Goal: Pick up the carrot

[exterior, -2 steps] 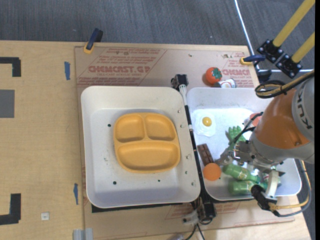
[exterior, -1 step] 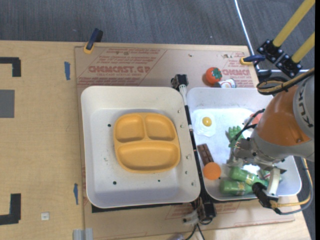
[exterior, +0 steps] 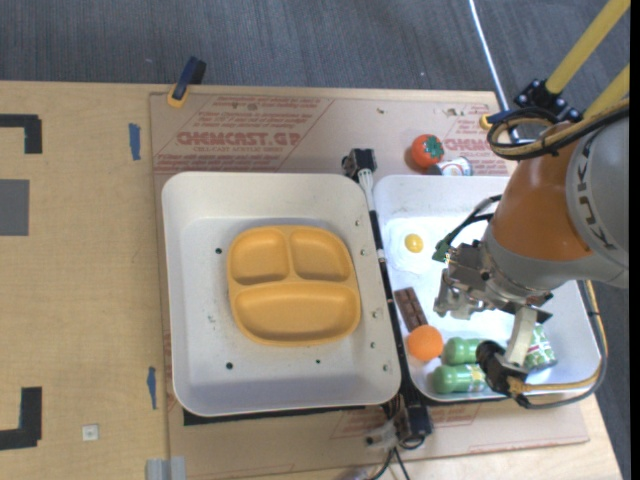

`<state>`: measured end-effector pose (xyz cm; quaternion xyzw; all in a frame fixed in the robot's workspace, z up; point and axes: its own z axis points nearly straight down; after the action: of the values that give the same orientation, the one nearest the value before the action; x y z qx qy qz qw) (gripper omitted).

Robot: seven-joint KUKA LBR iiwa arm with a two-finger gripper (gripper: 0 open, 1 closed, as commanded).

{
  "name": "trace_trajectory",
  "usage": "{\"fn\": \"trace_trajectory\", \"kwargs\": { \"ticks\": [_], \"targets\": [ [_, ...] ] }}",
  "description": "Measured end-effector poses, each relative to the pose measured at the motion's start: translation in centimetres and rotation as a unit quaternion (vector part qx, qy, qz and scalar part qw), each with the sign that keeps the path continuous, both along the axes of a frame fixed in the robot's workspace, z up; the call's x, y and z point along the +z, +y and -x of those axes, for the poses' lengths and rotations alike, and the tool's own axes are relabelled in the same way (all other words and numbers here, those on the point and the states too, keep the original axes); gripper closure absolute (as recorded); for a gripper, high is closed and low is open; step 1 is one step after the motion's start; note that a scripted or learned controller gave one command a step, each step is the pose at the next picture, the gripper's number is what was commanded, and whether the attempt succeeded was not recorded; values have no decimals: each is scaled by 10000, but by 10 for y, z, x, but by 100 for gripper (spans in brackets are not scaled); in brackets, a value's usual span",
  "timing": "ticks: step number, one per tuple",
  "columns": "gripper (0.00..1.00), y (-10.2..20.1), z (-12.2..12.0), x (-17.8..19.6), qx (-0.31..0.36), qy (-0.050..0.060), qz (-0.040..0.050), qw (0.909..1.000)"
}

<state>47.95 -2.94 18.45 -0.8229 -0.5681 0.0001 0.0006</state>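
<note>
An orange rounded piece [exterior: 425, 343] lies at the front left of the right bin [exterior: 590, 318]; I cannot tell whether it is the carrot. A red-orange item with a green top [exterior: 427, 151] sits on the cardboard behind that bin. My gripper [exterior: 458, 298] hangs over the middle of the right bin, pointing down, a short way up and right of the orange piece. The grey arm with its orange band covers the bin's right half.
The right bin also holds a fried egg [exterior: 413, 242], a brown bar [exterior: 408, 308], two green items [exterior: 458, 364] and a striped can [exterior: 540, 352]. A yellow divided plate [exterior: 293, 283] lies in the left bin [exterior: 190, 268]. Cables loop by the wrist.
</note>
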Motion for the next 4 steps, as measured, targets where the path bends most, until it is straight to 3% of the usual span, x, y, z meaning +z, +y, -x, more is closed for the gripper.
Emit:
{"fn": "trace_trajectory", "kwargs": {
  "ticks": [1, 2, 3, 4],
  "targets": [
    [100, 60, 0, 0, -1294, 2, 4, 9916],
    [100, 121, 1, 0, -1839, 5, 4, 9829],
    [100, 127, -13, -35, -1797, 20, 3, 9837],
    [100, 141, -81, -13, -2448, 5, 6, 9696]
  ]
}}
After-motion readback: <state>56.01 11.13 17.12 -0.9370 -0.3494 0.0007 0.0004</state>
